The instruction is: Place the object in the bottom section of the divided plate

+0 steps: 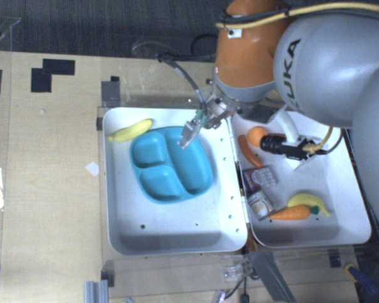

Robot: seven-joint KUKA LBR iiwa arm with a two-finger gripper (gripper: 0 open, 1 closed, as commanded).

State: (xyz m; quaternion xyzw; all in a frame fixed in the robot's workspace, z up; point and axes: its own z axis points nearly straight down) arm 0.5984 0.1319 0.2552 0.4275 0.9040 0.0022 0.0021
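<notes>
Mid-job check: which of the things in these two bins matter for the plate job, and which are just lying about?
Part of the job:
- blue divided plate in the left bin
- pincer, over the plate's upper edge
- possibly the banana beside the plate; I cannot tell which object is meant

Lying about, in the right bin:
- carrot
- second banana
- sausage
- orange ball
- two packets

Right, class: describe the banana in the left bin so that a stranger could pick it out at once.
Start at the left white bin, the one holding the blue divided plate. Look to that bin's far left corner, just beyond the plate's rim, for the banana lying on the bin floor. It is the only yellow thing in that bin and lies outside the plate; another yellow fruit sits in the right bin beside a carrot.
</notes>
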